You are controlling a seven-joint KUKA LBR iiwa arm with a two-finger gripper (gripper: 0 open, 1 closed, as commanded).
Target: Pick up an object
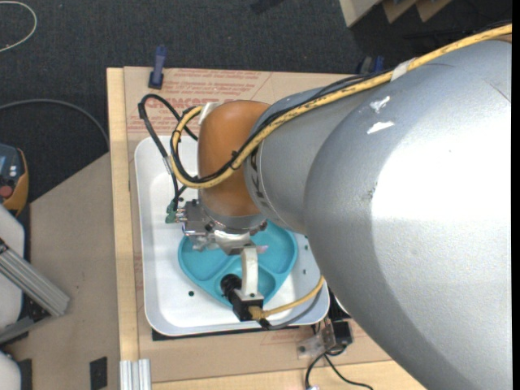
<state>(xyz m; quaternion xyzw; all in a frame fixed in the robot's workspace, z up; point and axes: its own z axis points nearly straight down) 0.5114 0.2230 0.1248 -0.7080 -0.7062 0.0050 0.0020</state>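
Where arm (390, 177) reaches, white bin (158, 242), turquoise dish (199, 266) inside.

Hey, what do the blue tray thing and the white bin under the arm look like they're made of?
The turquoise divided dish looks like molded plastic: uniform color, smooth rounded compartment walls, soft sheen. The white bin also seems plastic, glossy with a rounded rim, though coated metal can't be ruled out.
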